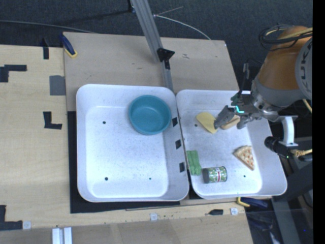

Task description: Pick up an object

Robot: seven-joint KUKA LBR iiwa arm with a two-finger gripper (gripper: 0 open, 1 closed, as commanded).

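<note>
The gripper (227, 120) hung over the right bin (264, 187), its jaws apart, just beside a yellow wedge (205, 121); a pizza slice (245, 156), can (215, 175) and green block (193, 162) lay nearby

The arm (284, 75) is a chunky rounded thing, grey shell with a big glossy orange band above the wrist. Part of a dark letter shows on the grey at the edge. Black cables loop over the top of it. The gripper (231, 120) is dark metal, and there's a tiny cyan light glowing at its base.
</note>
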